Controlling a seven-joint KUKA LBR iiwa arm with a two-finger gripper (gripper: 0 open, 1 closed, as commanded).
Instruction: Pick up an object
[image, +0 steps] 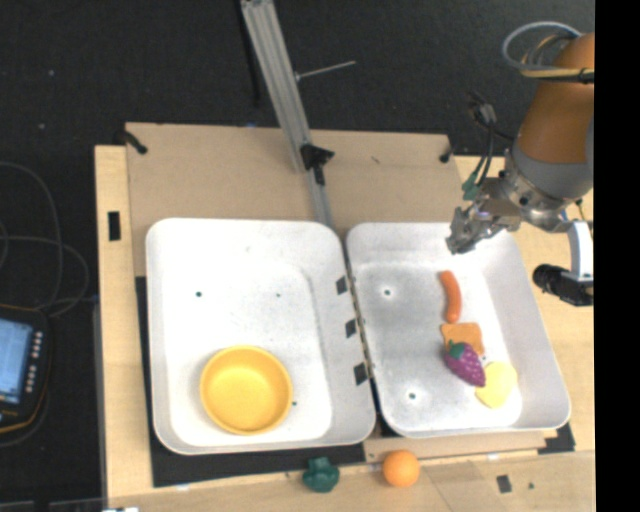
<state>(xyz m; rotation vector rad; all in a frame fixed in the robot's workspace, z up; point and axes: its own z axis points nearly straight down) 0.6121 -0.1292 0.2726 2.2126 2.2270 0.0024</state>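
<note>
Objects for picking lie clustered in the right bin (400, 260), at about five o'clock from the tool (468, 236), which hangs over that bin's far edge; whether it is open or closed cannot be told from this angle, and nothing is seen held in it. Nearest is an orange sausage-shaped piece (451, 294), just beside and at six o'clock of the tool, lying lengthwise and apart from its neighbours. It looks like light, stiff, smooth plastic, likely slippery, so closing across its narrow middle seems safest. Further out at six o'clock, an orange block (464, 333), a purple grape bunch (466, 366) and a yellow piece (497, 385) touch one another, harder to separate.
</note>
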